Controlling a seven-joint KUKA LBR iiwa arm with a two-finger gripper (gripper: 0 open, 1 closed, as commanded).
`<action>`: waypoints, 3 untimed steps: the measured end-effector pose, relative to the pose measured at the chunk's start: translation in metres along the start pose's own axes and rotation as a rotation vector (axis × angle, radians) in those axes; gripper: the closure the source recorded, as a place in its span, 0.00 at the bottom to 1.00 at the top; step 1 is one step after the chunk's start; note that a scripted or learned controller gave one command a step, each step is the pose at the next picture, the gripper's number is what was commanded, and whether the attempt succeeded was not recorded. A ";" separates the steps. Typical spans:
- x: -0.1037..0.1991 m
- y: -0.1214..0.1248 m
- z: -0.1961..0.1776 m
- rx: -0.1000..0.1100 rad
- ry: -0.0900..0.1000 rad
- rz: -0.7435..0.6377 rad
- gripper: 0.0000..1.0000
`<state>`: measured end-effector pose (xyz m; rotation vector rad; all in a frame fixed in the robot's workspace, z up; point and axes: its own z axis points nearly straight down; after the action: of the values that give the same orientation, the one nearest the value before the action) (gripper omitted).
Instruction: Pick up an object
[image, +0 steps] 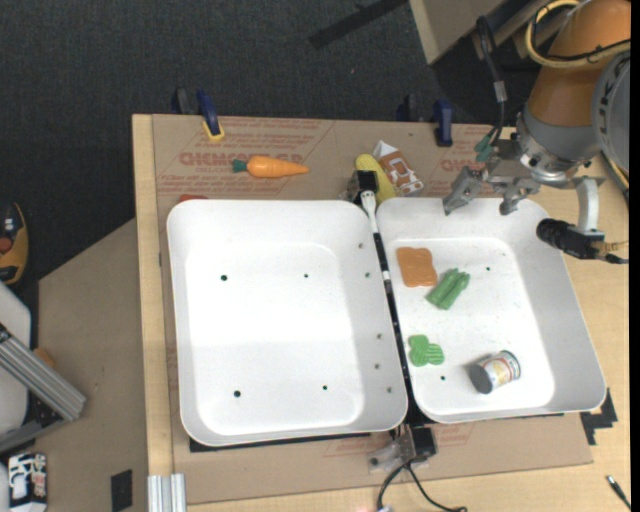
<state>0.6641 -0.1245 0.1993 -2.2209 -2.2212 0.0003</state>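
Objects to choose from all lie in the right bin (560, 330): an orange slab (415, 266) near its far left corner, a green ridged piece (448, 288) just beside the slab, a small green lump (426, 352) along the left wall, and a small can (496, 371) on its side near the front edge. The gripper (487, 194) hangs over the far rim of that bin with its 2 fingers spread apart and nothing between them, well apart from every piece. The left bin (200, 300) sits beside it, and a toy carrot (268, 167) rests on the bench beyond. Risks, as I judge them: the can may roll away when the fingers close, and a descent on the slab could catch the green ridged piece too.
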 end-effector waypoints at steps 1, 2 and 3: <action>0.027 0.000 0.122 0.008 0.003 -0.002 0.00; 0.025 0.003 0.103 -0.004 -0.001 -0.001 1.00; 0.033 0.002 0.115 0.002 0.000 -0.001 1.00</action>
<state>0.6662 -0.0915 0.0846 -2.2194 -2.2209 0.0021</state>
